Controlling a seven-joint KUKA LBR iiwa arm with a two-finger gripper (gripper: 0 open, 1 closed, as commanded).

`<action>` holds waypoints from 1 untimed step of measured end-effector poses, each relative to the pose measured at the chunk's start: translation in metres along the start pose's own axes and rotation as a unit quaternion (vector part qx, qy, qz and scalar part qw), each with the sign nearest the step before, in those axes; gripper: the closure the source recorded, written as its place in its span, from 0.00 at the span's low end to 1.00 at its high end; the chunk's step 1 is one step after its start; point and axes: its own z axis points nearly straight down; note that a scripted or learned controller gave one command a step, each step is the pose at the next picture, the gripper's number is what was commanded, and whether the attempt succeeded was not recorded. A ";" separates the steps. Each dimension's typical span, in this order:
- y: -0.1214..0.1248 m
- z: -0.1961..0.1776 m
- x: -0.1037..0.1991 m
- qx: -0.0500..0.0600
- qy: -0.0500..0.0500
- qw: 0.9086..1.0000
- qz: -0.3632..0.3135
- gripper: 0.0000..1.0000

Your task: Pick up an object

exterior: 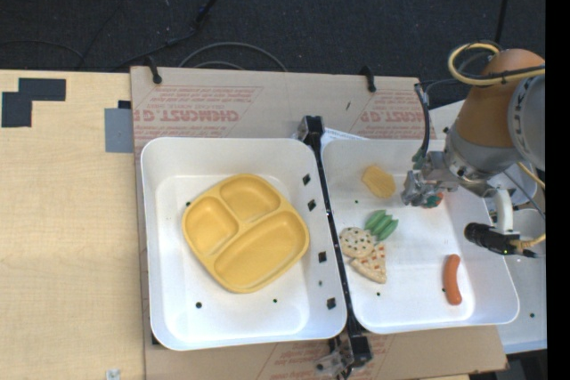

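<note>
Reaching in from the right, arm (pixel 499 116) bent low, gripper (pixel 421 191) over right bin (pixel 485 303), finger state unclear

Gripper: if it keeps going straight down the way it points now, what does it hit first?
Likely the bare floor of the right bin. The gripper points down, right of the yellow piece and up-right of the green item. Depth is unclear, so it could clip the yellow piece.

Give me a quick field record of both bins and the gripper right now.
left bin: yellow three-compartment plastic tray
right bin: pale yellow chunk, green pea pod toy, spotted cookie, pizza slice toy, red-orange sausage
gripper: over right bin, right of the yellow chunk, holding nothing visible
arm: enters from right
</note>
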 end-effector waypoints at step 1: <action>0.001 -0.064 0.001 -0.004 -0.001 1.000 -0.001 1.00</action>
